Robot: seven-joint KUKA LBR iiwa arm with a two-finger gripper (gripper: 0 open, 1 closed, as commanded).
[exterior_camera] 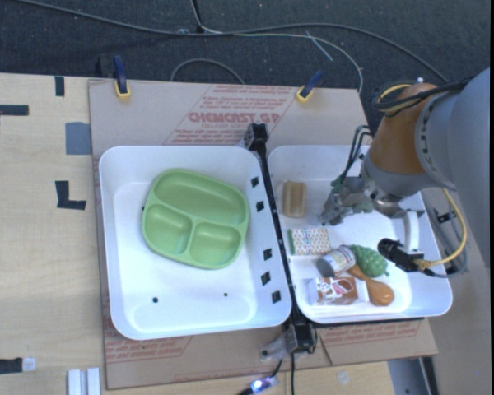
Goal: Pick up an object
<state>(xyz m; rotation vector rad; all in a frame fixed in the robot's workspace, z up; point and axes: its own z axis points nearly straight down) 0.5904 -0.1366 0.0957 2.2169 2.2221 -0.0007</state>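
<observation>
Hovering gripper (333, 211) over right bin (428, 304), beside bread slice (293, 198); finger state indiscernible.

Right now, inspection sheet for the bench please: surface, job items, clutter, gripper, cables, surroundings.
Surface: cardboard sheet on a wooden bench, clamped at the far edge, bearing a left bin and a right bin.
Job's things: right bin holds a tan block, a patterned packet, a small can, a toy carrot and a printed box.
Clutter: green divided plate in the left bin.
Gripper: gripper low in the right bin, beside the tan block; finger state unclear.
Cables: thin cables cross the dark floor behind.
Surroundings: black tape marks on the bench.
</observation>
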